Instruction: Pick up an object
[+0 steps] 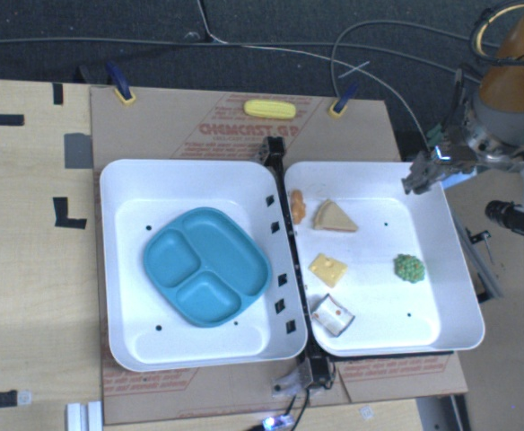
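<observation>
Camera view is showing my claw (421, 180) hanging over the upper right corner of the right-hand shallow white plastic bin (450, 326), just at its rim. It is small and dark from here, so I cannot tell how far apart it is standing, and I am seeing nothing gripped in it.

Inside that bin, five things are lying apart from one another: a tan wedge-shaped piece like a slice of bread (335, 216) near the upper left, a small orange lump (297, 206) just beside it against the left wall, a yellow cheese-like block with holes (327, 268) near the middle, a little green broccoli-like floret (409, 268) toward the right, and a white and grey crumpled-looking packet (332, 315) in the lower left corner.

The left-hand white bin (123, 232) is holding a blue plastic tray with three compartments (206, 265). A yellow banana-shaped toy (270, 109) is lying on the brown cardboard sheet (168, 124) covering the desk (29, 268), beyond the bins.
</observation>
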`<state>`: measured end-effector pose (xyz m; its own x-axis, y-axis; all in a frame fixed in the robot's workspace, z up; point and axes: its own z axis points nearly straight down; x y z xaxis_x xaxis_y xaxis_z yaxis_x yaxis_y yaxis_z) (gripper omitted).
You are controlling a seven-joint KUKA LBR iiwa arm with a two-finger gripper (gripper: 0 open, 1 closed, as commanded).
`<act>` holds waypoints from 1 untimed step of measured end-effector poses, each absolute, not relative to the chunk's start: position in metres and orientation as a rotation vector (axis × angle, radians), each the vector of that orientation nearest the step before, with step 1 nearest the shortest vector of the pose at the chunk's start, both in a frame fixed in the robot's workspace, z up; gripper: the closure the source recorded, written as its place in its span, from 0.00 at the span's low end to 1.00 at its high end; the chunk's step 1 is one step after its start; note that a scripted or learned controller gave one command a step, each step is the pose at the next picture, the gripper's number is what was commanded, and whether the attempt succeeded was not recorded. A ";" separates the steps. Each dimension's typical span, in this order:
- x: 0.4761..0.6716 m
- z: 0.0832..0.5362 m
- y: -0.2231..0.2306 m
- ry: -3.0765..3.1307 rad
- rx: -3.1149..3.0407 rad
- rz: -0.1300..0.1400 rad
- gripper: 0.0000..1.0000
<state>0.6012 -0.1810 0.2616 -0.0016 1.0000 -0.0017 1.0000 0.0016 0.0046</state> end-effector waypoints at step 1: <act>0.604 0.261 -0.123 2.228 2.216 0.000 1.00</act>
<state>0.6041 -0.1227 0.2610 -0.0054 1.0000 0.0003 1.0000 0.0054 0.0000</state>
